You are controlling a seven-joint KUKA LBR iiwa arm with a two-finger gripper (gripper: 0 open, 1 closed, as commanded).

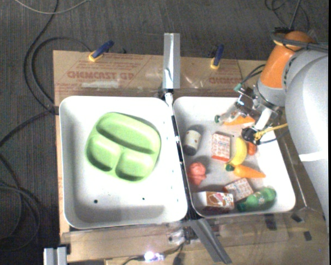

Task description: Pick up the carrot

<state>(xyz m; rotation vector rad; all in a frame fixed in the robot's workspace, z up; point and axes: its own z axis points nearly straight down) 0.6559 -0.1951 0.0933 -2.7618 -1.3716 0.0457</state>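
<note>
Two carrots are in the right bin (287, 195). One small orange carrot (234, 121) with a green tip lies near the bin's back right corner, pointing left. Its right end is hidden under my gripper (249, 116), which hangs directly over it. The other carrot (249, 172) lies lower down, beside a yellow banana (239, 152), well apart from the gripper. I cannot make out whether the upper carrot is gripped or merely lying under the gripper.
The right bin also holds a grey cup (192, 139), a red ball (197, 171), small boxes (220, 146), a carton (216, 200), a green vegetable (257, 199) and a small red item (251, 146). A green sectioned tray (123, 146) fills the left bin (77, 203).
</note>
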